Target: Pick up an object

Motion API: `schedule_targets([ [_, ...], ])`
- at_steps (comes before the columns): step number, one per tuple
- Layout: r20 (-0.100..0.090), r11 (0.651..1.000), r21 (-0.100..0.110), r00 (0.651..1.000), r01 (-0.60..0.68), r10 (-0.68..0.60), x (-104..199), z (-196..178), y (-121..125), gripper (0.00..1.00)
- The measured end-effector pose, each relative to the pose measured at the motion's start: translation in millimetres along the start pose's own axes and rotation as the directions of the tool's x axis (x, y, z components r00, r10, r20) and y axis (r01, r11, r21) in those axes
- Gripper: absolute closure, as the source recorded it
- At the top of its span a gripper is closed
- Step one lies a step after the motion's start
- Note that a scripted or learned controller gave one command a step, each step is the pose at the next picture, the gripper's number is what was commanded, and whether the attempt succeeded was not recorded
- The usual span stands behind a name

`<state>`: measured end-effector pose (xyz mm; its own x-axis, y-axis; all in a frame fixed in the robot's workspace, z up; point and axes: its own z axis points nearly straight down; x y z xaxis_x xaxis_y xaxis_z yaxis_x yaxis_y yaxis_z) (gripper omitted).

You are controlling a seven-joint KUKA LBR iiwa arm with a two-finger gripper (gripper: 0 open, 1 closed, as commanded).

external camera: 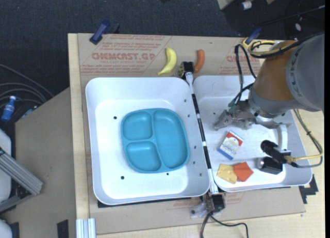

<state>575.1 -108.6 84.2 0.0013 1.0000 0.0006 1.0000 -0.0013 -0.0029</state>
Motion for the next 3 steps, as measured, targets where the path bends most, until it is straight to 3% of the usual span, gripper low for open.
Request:
schedule_targets([
  [1,0.0,1.0,-0.002,1.0,0.0,0.0,0.7,-10.3,0.8,1.0],
  [2,0.0,1.0,-0.002,1.0,0.0,0.0,0.6,-10.1,0.6,0.0],
  [3,0.001,1.0,-0.004,1.0,0.002,-0.002,0.3,-0.9,73.9,0.0],
])
